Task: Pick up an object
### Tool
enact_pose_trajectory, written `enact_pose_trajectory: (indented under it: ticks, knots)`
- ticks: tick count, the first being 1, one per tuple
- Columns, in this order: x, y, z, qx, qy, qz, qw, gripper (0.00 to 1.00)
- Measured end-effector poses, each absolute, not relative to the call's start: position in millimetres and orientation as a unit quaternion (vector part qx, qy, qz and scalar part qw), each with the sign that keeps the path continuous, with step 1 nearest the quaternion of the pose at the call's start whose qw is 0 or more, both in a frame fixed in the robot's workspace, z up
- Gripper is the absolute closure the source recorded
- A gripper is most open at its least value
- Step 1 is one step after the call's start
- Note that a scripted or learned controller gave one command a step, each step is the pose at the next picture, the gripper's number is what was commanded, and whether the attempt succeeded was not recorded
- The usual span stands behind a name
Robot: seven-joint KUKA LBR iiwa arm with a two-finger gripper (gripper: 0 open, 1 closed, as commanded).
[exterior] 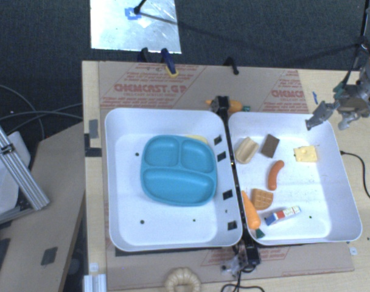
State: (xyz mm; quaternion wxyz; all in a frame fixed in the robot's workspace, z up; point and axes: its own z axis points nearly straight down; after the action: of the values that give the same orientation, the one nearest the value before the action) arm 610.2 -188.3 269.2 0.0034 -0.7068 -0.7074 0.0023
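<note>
My gripper (332, 118) hangs open above the far right corner of the right bin (340, 181), its two grey fingers spread with nothing between them. Just below it lies a pale yellow cheese slice (305, 154). Further left in the same bin are a tan bread roll (246, 149), a brown block (269, 145), a red-orange sausage (275, 174), a waffle piece (262, 198), an orange carrot (250, 210) along the left wall, and a white tube with blue and red ends (282, 215).
The left bin (121, 163) holds a blue divided plate (178, 169) with a yellow thing peeking from behind its far edge. Black clips (227, 194) line the divider between the bins. Cardboard lies under both bins.
</note>
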Motion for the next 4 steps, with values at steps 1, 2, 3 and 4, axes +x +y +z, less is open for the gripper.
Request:
enact_pose_trajectory:
  ticks: [1,2,3,4]
  knots:
    - [612.2,-187.8,275.4,-0.706,-0.708,-0.0005,-0.001,0.00]
    - [612.0,-192.7,213.9,-0.707,-0.707,0.0010,0.001,0.00]
    - [604.9,-192.8,169.3,-0.707,-0.708,0.0007,0.001,0.00]
    - [608.8,-199.6,111.0,-0.707,-0.707,0.0010,0.001,0.00]
